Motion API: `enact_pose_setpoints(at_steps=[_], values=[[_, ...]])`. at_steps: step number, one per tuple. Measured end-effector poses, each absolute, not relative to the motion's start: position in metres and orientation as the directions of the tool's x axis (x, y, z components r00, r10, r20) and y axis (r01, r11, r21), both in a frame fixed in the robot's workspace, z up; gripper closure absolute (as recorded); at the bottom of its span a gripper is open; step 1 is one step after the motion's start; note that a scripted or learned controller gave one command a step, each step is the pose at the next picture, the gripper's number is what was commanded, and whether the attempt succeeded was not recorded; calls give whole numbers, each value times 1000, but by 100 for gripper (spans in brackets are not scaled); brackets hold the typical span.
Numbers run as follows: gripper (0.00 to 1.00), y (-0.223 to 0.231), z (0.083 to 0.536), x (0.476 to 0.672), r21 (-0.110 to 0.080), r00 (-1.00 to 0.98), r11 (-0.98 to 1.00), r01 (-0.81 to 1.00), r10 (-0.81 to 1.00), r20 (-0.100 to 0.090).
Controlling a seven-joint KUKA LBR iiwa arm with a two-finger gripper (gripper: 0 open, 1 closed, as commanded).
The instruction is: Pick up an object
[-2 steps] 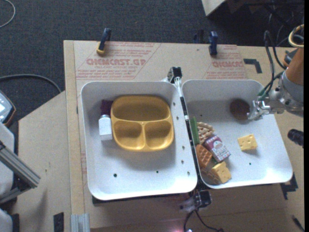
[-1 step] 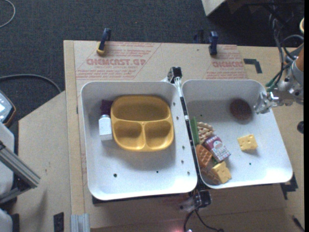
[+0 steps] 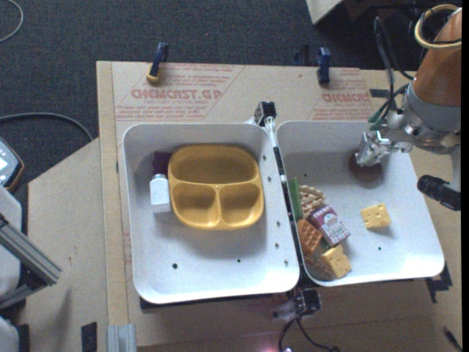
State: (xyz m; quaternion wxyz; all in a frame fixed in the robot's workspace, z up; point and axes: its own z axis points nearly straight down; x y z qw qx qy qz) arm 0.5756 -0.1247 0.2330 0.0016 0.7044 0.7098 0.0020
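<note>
The arm (image 3: 440, 72) came in from three o'clock, grey with its orange band up at the top right corner. The pincer (image 3: 372, 152) hung low over the right bin (image 3: 410, 240), at that bin's one o'clock, directly above a dark brown round thing (image 3: 366, 171) on the floor of the bin. Whether the pincer touched it, I couldn't tell, and whether it was spread or closed I couldn't tell either; the metal tips were a blur against the white.

Down at the bin's seven o'clock sat a heap against the dividing wall: a green stick (image 3: 294, 196) along the wall, a lattice cracker (image 3: 311, 195), a small red carton (image 3: 330, 224), a waffle (image 3: 308, 236) under it and a cheese wedge (image 3: 336, 261) at the bottom. A second cheese piece (image 3: 375, 216) lay alone, at four o'clock from the heap's top, well apart from the pincer.

Over in the left bin (image 3: 212, 270), a yellow divided tray (image 3: 216, 186) filled the middle. At its nine o'clock stood a white bottle (image 3: 160, 193), just beside the tray, with a purple thing (image 3: 161, 159) at the bottle's twelve. Both bins rested on a table (image 3: 110, 196), with two clamps (image 3: 157, 62) at its far edge.
</note>
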Motion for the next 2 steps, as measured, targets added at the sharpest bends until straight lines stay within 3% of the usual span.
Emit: enact_pose_setpoints(at_steps=[2], values=[[100,-24,244,600,4,-6,6,1000,1000,1]])
